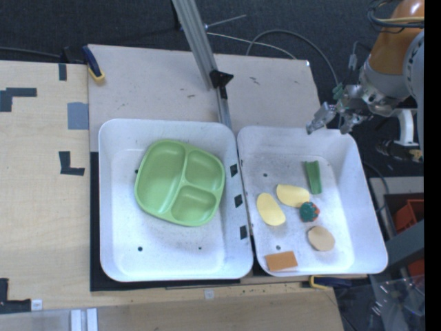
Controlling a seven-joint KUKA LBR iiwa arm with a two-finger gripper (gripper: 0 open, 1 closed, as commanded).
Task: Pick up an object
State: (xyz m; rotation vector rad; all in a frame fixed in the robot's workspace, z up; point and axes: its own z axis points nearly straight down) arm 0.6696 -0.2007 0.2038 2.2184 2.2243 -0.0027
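Left shallow white bin (110,205): contains one light green plastic plate with three compartments (180,182), lying slightly tilted in the bin's upper middle, no other item on or beside it.

Right shallow white bin (358,185): contains six small items, all resting on the bin floor. A yellow oval piece (270,209) lies left of centre, and a second yellow oval piece (293,195) lies just beside it, up and to the right; whether the two touch cannot be told. An orange flat rectangular block (281,261) sits near the front edge. A dark green elongated stick (313,176) lies toward the rear. A small round item coloured green and red (309,212) sits just beside the second yellow piece. A tan round disc (320,238) lies below it.

Two-finger gripper (329,118): positioned above the rear right corner of the right bin, well apart from every item. Nothing is between its fingers. Whether the fingers stand apart or together cannot be told.
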